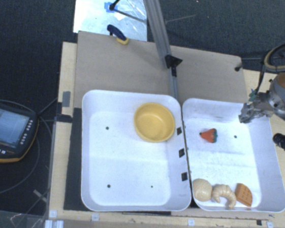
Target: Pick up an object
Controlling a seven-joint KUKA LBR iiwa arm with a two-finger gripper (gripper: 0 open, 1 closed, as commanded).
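Note:
In the right bin [268, 151] a small red strawberry toy [208, 135] lies near the upper middle. Along that bin's near edge sit a pale round bun [201, 189], a croissant [224, 194] and a brown waffle piece [243, 194], side by side. A yellow bowl [154, 122] stands upright at the top right of the left bin [97, 152]. My gripper [247, 114] hangs over the right bin's far right corner, well right of the strawberry, with nothing visibly between its fingers.
A metal pole [160, 28] slants across the board behind the bins. A teach pendant [3, 131] lies on the floor at the left. A black divider with clips [181, 152] runs between the two bins.

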